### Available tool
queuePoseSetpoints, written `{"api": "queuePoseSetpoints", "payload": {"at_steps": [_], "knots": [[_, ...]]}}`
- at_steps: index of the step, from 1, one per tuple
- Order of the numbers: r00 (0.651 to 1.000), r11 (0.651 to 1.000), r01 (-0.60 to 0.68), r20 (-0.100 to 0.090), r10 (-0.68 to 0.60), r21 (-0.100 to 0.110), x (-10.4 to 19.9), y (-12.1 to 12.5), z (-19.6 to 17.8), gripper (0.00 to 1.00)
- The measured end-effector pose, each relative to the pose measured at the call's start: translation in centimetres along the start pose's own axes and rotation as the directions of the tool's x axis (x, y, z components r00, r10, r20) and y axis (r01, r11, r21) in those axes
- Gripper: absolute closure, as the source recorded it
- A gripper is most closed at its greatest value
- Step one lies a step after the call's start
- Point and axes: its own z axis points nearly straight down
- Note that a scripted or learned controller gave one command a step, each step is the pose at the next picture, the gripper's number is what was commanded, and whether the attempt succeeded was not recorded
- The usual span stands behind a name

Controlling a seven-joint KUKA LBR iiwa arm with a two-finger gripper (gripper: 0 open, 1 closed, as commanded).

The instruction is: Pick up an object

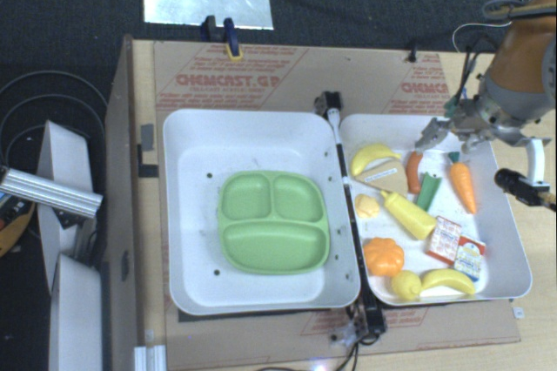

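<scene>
My gripper (450,138) hangs over the back of the right bin (513,269), open, with nothing between its fingers. Just below it lie a red sausage (414,172), a green stick (427,191) and an orange carrot (462,185). Further left rests a yellow banana piece (374,157) on a pale card. A yellow bottle (409,215) lies in the bin's middle. Toward the front sit an orange pepper (384,256), a lemon (406,284), a banana (447,280) and two small red-and-white boxes (445,239).
The left bin (196,186) holds a green divided plate (274,221). A small pale yellow piece (367,205) sits by the divider between the bins. Cardboard (261,73) lines the bench behind both bins.
</scene>
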Motion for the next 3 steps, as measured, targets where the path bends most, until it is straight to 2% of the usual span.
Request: {"api": "queuePoseSetpoints", "payload": {"at_steps": [1,2,3], "knots": [[1.000,1.000,0.001,-0.007,-0.001,0.005,1.7,-0.5,9.5,0.00],[1.000,1.000,0.000,-0.001,0.000,0.003,0.2,-0.2,1.6,0.00],[1.000,1.000,0.003,-0.008,-0.003,0.006,1.7,0.4,9.5,0.00]]}}
